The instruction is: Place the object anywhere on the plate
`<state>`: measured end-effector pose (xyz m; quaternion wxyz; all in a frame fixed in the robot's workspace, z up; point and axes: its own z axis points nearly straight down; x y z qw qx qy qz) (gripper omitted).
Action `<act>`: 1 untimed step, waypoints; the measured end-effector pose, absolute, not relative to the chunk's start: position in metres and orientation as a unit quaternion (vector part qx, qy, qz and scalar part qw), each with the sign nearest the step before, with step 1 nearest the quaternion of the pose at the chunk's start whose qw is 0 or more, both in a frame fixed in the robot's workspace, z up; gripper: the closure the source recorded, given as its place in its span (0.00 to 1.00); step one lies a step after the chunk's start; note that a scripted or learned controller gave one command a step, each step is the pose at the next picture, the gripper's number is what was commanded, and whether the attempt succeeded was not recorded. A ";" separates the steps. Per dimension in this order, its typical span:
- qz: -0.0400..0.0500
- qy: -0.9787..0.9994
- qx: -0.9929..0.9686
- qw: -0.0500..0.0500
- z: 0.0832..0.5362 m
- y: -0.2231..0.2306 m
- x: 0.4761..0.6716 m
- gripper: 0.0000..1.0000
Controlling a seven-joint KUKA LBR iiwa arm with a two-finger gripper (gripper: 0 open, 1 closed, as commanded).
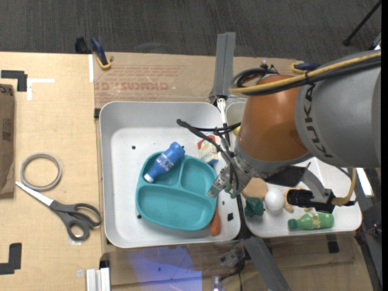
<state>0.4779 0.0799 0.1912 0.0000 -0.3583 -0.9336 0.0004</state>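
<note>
So we looked down on the worktop (48,102) and saw the teal plate (176,199) sitting in the left white bin (115,162). A blue bottle (162,162) lay tilted across the plate's rim at about 11 o'clock, resting partly in one compartment. The arm (285,120) reached in from 3 o'clock, and its pincer (223,185) hung just past the plate's 3 o'clock edge; honestly we couldn't tell whether it was clenched or released. An orange carrot-like thing (215,224) lay by the plate at 5 o'clock. The right bin (339,228) held a green bottle (310,221) and a white ball (274,200). Scissors (66,212) and a tape roll (40,171) sat out at 9 o'clock.
</note>
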 end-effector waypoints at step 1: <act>0.001 -0.935 -0.353 0.000 0.154 0.127 0.514 1.00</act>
